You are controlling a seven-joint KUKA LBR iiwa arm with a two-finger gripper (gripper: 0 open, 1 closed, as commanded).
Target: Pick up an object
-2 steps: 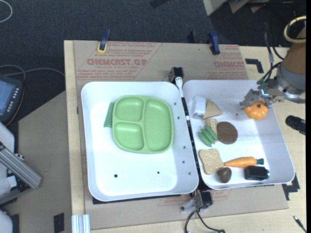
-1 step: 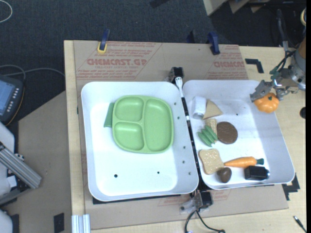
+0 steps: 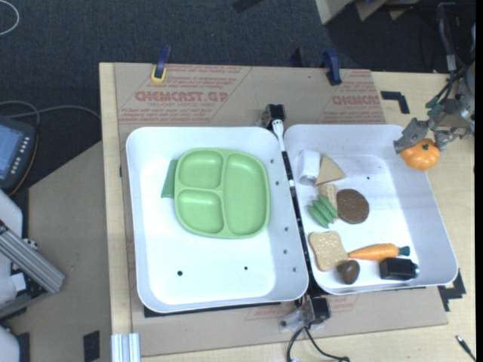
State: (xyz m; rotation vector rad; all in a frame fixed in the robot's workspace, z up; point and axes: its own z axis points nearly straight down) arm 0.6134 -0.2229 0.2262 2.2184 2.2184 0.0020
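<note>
1. Gripper [image 3: 423,143]: grey metal fingers at the right bin's upper right corner, closed around a small orange pumpkin [image 3: 419,156], a rounded, smooth toy with a dark stem, held over the bin's far right rim.
2. Right bin [image 3: 423,225]: shallow white plastic tray with rounded corners and a raised lip. Its toy food lies mostly in the left half and along the near edge; the upper right half is bare floor.
3. Contents, upper left: a white cylindrical cup [image 3: 309,166] touching a tan wedge-shaped slice [image 3: 329,171].
4. Contents, middle: a flat brown round patty [image 3: 352,206] beside ridged green pea pods [image 3: 323,211].
5. Contents, near edge: a speckled bread slice [image 3: 327,248], a dark brown rounded lump [image 3: 348,271], a tapered orange carrot [image 3: 377,252] with a green tip, and a black blocky piece [image 3: 398,268] close to the near rim.
6. Left bin [image 3: 151,262]: the same white tray, bearing a matte green divided plate [image 3: 223,192] with three compartments and rounded corners; wide bare floor surrounds it, most on the near side.
7. Bench [image 3: 226,89]: brown printed board, clamped at the far edge.
</note>
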